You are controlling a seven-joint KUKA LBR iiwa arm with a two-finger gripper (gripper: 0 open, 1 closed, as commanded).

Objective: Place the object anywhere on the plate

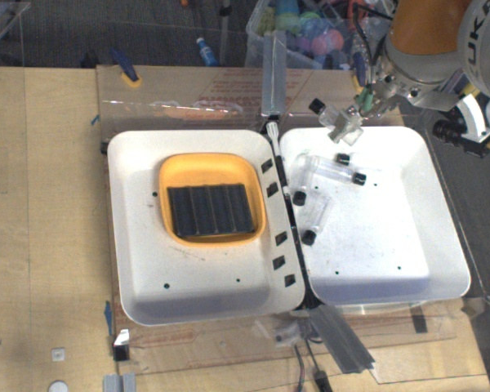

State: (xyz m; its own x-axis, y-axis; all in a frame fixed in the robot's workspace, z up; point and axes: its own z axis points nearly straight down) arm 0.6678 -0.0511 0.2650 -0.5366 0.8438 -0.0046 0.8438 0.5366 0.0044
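On left bin (139, 292): orange plate (173, 170) w/ dark ridged block (211, 211) on it

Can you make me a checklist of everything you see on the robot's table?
Surface: wooden bench bearing two white bins, left bin and right bin.
Job's things: orange plate in the left bin, a dark ridged block lying on it.
Clutter: clear plastic pieces with black caps in the right bin.
Grippers: gripper over the right bin's far edge.
Cables: cable at the bench's near edge.
Surroundings: tub of colourful toys behind.
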